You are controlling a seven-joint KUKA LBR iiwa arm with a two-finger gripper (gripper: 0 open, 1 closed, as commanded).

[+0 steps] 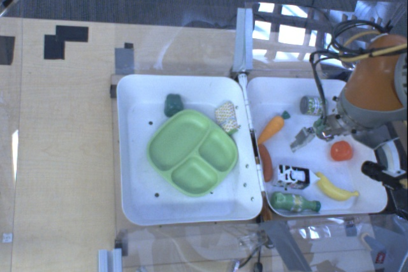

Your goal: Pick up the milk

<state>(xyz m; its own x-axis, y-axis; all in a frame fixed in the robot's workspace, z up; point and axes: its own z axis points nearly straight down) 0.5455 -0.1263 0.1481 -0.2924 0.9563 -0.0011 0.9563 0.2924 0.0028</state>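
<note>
The milk point(293, 176) is a small black-and-white carton lying flat near the front of the right bin point(376, 204). It sits between a brown sausage point(266, 162) and a banana point(336, 187). My gripper point(303, 138) hangs over the middle of the right bin, a short way behind the milk and apart from it. It is open, with nothing between its fingers. The grey arm with its orange band point(376, 76) reaches in from the right.
The right bin also holds a carrot point(271, 127), a small can point(312, 104), a tomato point(341, 150) and a green bottle point(294, 202) at the front edge. In the left bin point(131, 200) lie a green divided plate point(193, 152), a dark green object point(173, 104) and a patterned item point(226, 115).
</note>
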